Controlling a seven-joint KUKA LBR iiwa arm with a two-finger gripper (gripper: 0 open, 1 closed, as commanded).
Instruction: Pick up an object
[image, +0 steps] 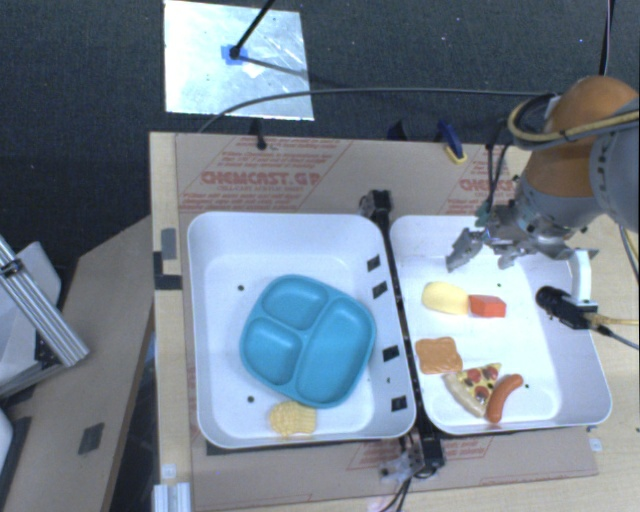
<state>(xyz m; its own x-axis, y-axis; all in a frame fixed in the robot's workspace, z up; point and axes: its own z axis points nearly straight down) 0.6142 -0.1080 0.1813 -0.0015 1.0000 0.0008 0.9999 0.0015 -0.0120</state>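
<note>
Overhead, the camera view takes in both bins. The arm (580, 150) comes in over the far right corner of the right bin (572, 362), and its gripper (487, 251) hangs above the far edge of that bin. Its two fingers (462, 249) are spread wide with nothing between them.

Any of the loose things could be picked. The nearest to the gripper lie just toward the near side of it. A yellow lump (444, 297) sits on the bin floor, and an orange block (487, 307) lies just beside it on its right, close enough that I cannot tell whether they touch.

Nearer the near edge, a toast (438, 355) lies close to the bin's left wall. A pizza slice (473, 385) lies beside it toward the near edge. A sausage (503, 395) lies slantwise against the slice's right side.

The left bin (225, 250) holds a blue plate (305, 340) with three compartments, set right of centre. A corn piece (293, 419) lies at the near edge, just below the plate's rim. Both are well apart from the gripper.
</note>
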